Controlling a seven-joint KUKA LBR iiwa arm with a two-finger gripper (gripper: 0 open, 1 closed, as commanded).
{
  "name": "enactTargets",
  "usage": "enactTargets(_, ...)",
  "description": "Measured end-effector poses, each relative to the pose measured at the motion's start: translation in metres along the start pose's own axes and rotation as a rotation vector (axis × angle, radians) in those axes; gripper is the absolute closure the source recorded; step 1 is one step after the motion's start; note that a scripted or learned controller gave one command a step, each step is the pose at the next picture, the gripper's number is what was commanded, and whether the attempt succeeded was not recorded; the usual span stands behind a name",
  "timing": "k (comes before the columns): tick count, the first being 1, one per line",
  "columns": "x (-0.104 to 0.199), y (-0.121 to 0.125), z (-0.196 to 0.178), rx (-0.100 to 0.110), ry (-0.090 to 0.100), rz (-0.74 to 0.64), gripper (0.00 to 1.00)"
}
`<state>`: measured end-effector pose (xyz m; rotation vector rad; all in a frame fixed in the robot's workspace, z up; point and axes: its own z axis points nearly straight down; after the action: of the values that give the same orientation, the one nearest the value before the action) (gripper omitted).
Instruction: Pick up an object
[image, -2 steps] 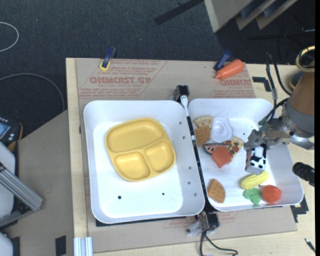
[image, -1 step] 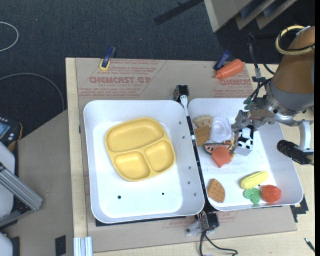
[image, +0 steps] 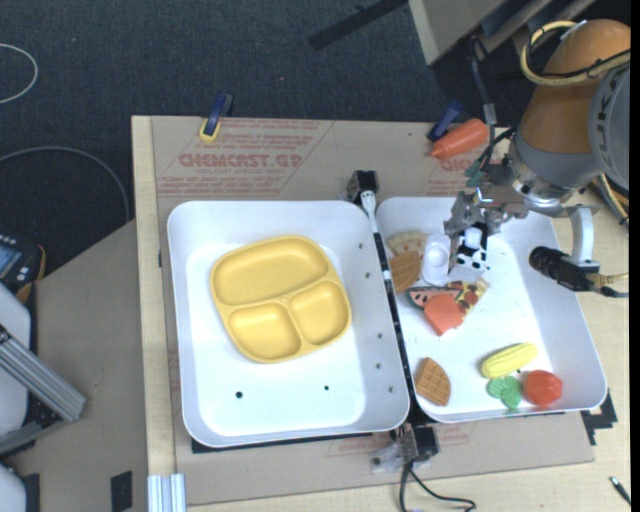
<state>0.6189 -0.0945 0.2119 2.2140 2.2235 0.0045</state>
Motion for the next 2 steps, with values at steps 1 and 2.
enactTargets(1,0.015,0.042,-0.024,-0.003,0.000,0.000,1.00)
enactTargets(2,0.015,0.030,-0.019,0.008,0.000,0.005,1.00)
